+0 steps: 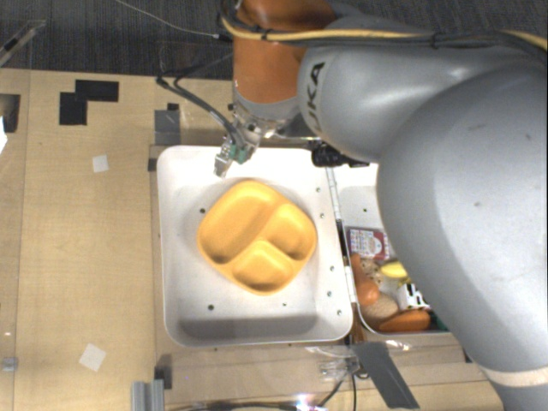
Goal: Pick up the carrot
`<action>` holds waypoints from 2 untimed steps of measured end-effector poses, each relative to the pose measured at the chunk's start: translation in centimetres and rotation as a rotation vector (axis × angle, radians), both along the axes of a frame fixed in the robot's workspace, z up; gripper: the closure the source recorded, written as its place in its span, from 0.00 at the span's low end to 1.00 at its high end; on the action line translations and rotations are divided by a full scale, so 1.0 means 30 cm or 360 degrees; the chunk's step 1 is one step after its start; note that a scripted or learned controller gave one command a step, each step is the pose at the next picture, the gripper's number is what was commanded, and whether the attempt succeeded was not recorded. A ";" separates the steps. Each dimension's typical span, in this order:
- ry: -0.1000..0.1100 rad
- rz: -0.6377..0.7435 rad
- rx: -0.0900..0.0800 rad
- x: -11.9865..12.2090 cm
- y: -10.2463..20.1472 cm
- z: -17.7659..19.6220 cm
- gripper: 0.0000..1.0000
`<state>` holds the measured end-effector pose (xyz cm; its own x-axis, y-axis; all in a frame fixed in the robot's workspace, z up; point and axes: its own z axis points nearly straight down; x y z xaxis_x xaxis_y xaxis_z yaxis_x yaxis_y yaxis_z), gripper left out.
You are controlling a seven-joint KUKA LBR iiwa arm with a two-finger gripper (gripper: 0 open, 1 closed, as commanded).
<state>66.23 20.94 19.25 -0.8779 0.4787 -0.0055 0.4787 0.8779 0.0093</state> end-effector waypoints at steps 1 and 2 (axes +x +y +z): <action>-0.0016 0.0035 -0.0004 0.008 -0.166 0.261 1.00; 0.0017 -0.0264 -0.0004 -0.188 0.100 -0.034 1.00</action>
